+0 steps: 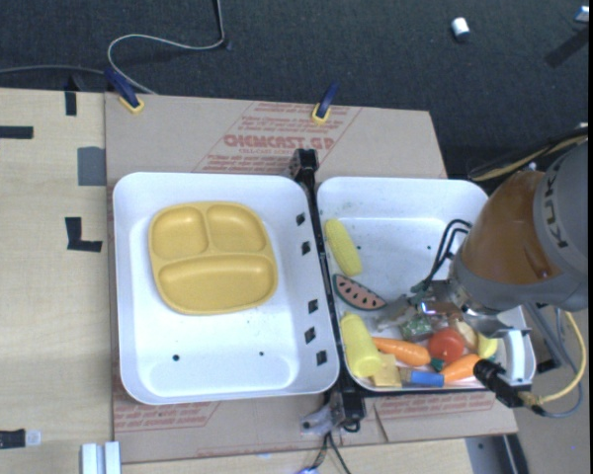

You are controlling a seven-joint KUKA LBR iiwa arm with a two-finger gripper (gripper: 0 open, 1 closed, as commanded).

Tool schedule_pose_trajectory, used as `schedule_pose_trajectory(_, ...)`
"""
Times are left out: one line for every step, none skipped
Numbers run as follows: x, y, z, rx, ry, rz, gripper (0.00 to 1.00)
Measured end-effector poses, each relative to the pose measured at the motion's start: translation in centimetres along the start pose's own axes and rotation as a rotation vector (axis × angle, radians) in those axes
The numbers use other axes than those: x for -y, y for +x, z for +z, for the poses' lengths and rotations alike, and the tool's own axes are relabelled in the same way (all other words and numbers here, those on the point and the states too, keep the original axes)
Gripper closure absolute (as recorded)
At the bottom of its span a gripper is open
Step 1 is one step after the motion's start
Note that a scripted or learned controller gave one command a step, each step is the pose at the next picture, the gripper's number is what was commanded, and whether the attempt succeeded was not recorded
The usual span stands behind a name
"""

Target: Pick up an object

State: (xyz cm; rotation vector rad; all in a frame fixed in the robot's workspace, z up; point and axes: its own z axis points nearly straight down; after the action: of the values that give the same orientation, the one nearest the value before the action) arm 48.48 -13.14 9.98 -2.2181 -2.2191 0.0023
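Red tomato (pixel 448 344) lies in the right bin (pixel 395 197) amid crowded toy food, just beside the gripper (pixel 427 307), whose finger state cannot be told; descend vertically and centre on one item before closing.

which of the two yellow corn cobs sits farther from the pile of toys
The upper yellow plastic corn cob, lying alone against the right bin's left wall; the lower corn cob touches the pile beside the orange carrot.
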Motion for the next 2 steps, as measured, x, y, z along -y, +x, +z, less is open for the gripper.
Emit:
schedule_pose_trajectory(0.0, 3.4, 1.4, 0.007, -0.010, 0.002, 0.00)
schedule_pose_trajectory(-0.1, 3.5, 0.4, 0.004, -0.009, 0.001, 1.00)
